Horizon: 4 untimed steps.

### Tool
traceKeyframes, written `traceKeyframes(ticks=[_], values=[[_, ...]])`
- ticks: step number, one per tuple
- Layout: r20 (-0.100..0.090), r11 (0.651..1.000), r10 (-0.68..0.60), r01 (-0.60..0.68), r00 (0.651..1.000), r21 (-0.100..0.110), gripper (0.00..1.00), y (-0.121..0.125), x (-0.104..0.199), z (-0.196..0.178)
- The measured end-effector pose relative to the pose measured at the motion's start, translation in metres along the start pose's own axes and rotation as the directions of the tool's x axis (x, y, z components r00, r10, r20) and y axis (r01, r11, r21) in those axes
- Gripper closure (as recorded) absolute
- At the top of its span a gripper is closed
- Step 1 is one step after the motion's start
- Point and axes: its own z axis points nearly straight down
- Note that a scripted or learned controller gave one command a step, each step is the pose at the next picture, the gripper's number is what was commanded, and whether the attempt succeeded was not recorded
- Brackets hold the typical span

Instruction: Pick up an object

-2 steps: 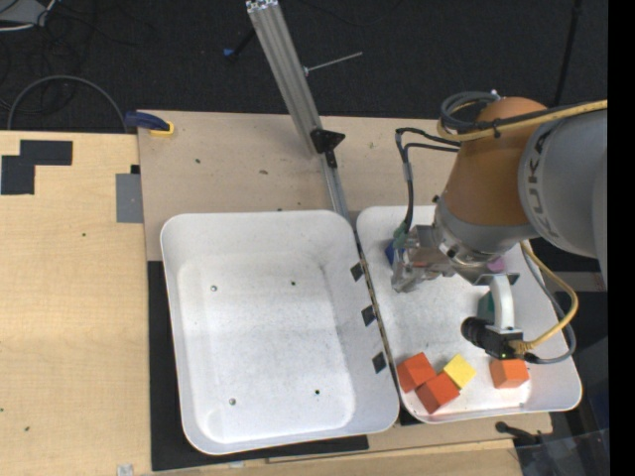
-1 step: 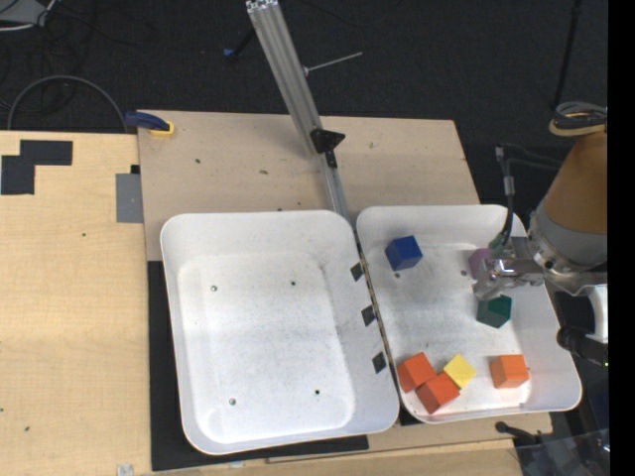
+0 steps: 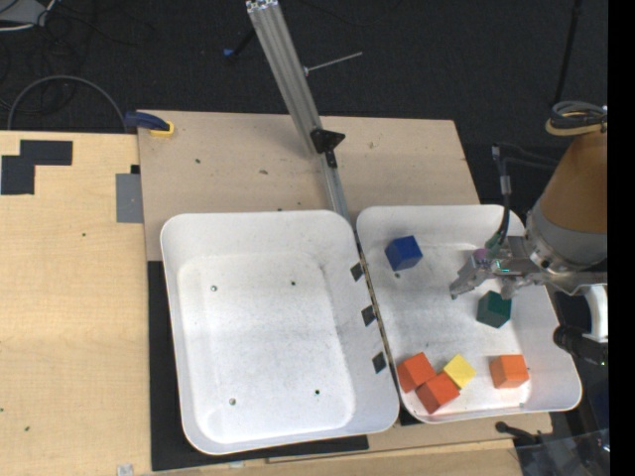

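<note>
My gripper [image 3: 486, 284] hangs low over the right bin [image 3: 466, 216], reaching in from the right, and looks open with nothing between its fingers. A dark green cube [image 3: 493, 310] lies just below and in front of it, close to the right finger. Apart to the left, near the bin's back, sits a blue cube [image 3: 403, 252]. Along the front of the same bin lie an orange cube [image 3: 509, 371], a yellow cube [image 3: 459, 370] and two red-orange cubes [image 3: 417, 370] [image 3: 438, 392].
The left bin [image 3: 198, 236] stands beside the right one, their rims joined by black clips [image 3: 368, 314]. A slanted aluminium bar [image 3: 293, 77] rises behind the bins. The arm's orange band [image 3: 580, 186] looms at the right.
</note>
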Motion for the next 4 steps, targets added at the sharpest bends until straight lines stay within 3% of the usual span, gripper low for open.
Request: traceKeyframes(ticks=[4], values=[[0.0, 1.0, 0.005, -0.005, 1.0, -0.001, 0.0, 0.0001, 0.0, 0.0]])
